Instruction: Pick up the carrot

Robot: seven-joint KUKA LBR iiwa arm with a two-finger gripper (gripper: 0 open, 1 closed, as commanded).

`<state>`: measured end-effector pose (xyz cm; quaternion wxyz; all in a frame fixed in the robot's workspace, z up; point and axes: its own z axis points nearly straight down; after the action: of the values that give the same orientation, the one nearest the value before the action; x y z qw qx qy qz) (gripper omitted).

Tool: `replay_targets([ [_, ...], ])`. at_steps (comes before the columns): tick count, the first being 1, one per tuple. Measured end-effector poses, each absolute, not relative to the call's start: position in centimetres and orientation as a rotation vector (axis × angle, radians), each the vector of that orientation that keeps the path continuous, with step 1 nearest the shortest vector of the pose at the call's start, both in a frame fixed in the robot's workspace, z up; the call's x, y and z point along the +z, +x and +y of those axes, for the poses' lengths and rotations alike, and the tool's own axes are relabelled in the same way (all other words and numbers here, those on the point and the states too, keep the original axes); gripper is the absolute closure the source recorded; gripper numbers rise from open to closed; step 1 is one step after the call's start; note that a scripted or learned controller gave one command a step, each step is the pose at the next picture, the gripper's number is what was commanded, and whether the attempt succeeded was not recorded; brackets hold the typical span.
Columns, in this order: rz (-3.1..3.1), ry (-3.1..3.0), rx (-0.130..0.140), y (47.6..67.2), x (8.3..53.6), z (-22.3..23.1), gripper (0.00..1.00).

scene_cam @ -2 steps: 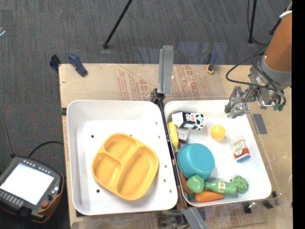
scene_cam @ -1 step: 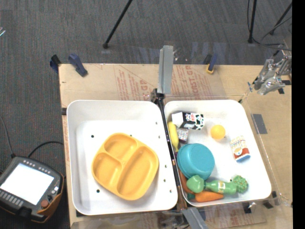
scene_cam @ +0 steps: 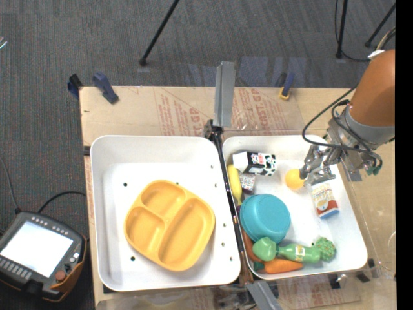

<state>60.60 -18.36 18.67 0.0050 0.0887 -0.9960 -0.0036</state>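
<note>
The carrot (scene_cam: 284,267) is orange and lies flat along the front wall of the right bin (scene_cam: 357,228). It rests just under a green toy bottle (scene_cam: 287,251). My gripper (scene_cam: 317,171) hangs over the back right part of that bin, far behind the carrot and right beside a small yellow ball (scene_cam: 295,180). Its fingers stand open with nothing between them.
A teal bowl (scene_cam: 265,216) sits between gripper and carrot. Broccoli (scene_cam: 325,248), a red-and-white carton (scene_cam: 324,201), a cow-pattern carton (scene_cam: 255,163) and a banana (scene_cam: 233,183) share the right bin. The left bin (scene_cam: 106,173) holds a yellow divided plate (scene_cam: 170,224).
</note>
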Motion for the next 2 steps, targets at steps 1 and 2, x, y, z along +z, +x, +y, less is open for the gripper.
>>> replay_targets([
  [1,-3.110,0.416,-0.012,60.2,8.8,-9.8,1.00],
  [2,-3.083,0.683,0.010,58.7,30.9,-14.8,1.00],
])
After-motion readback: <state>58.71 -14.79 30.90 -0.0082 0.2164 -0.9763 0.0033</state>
